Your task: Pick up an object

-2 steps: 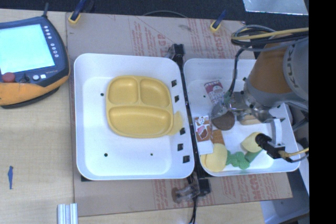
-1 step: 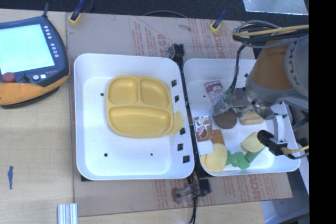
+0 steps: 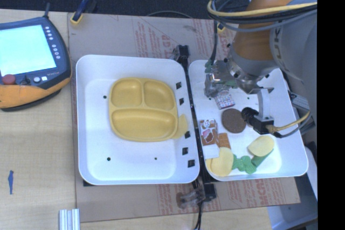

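Observation:
My gripper (image 3: 214,83) hangs low over the far left part of the right bin (image 3: 288,167). Just below it lies a small patterned packet (image 3: 224,99), close to the gripper's tip or touching it. A brown round disc (image 3: 233,120) sits nearer the bin's middle. A brown snack packet (image 3: 208,131) and a small orange-brown piece (image 3: 223,140) lie by the left wall. Along the near side rest a yellow piece (image 3: 221,162), a green toy (image 3: 247,164) and a pale yellow wedge (image 3: 261,145). I see nothing lifted.
The left bin (image 3: 94,164) holds a yellow divided plate (image 3: 143,109). A teach pendant (image 3: 29,62) lies on the bench at the far left. The arm's grey and orange body (image 3: 269,24) covers the right bin's far corner.

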Robot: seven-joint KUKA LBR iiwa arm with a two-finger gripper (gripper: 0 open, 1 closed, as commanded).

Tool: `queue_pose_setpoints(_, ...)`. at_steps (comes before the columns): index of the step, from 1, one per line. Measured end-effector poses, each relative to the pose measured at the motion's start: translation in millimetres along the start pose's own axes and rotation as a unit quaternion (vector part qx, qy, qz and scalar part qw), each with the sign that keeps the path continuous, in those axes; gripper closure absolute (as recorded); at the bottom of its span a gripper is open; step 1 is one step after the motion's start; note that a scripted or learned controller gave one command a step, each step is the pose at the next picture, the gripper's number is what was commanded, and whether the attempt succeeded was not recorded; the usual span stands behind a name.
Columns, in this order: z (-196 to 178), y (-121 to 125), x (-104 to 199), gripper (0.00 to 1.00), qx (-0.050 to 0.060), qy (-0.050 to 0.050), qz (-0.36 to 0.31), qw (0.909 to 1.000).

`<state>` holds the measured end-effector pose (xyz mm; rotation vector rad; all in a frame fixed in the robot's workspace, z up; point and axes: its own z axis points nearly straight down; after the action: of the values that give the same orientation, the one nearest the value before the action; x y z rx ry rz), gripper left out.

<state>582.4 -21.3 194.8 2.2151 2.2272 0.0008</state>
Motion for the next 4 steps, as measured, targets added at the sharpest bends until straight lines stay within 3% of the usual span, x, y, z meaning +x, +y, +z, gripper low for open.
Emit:
queue_pose_setpoints(1, 3, -1, -1, 0.0, 0.002, 0.0, 0.0, 1.0)
queue_pose_setpoints(2, -29, 77, -63, 0.0, -0.002, -0.001, 0.001, 1.0)
queue_pose_setpoints(3, 34, 18, -72, 0.0, 0.006, 0.0, 0.002, 1.0)
queue_pose_setpoints(4, 106, 46, -93, 0.0, 0.003, -0.001, 0.001, 1.0)
